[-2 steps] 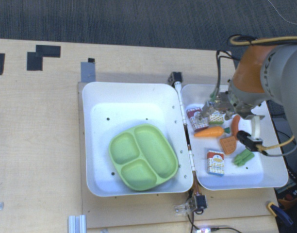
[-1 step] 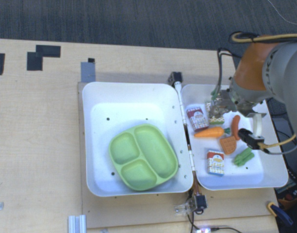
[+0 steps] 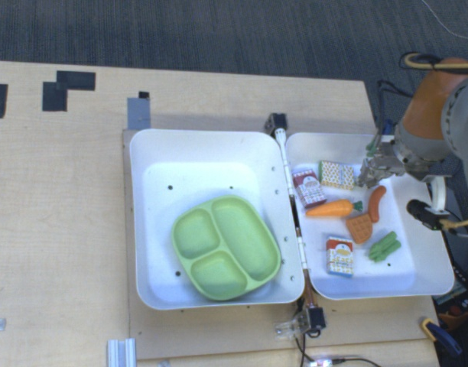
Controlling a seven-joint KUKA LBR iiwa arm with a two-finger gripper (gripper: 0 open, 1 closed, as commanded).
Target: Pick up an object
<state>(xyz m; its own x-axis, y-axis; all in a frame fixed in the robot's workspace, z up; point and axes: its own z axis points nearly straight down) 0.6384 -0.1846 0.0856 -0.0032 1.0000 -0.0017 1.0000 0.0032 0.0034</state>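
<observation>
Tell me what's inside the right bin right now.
The right bin holds a carrot, two small cartons, a patterned packet, a sausage, a waffle-like piece and a green vegetable. The gripper covers the floor beneath it.

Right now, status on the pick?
Hand low over right bin, nothing seen held. Nearest: patterned packet, sausage. Carrot, waffle close by.

The gripper [image 3: 369, 173] hangs over the right bin [image 3: 429, 277], near a carrot [image 3: 330, 209], a sausage [image 3: 377, 202] and small cartons. The left bin [image 3: 154, 159] holds a green divided plate [image 3: 225, 248].
</observation>
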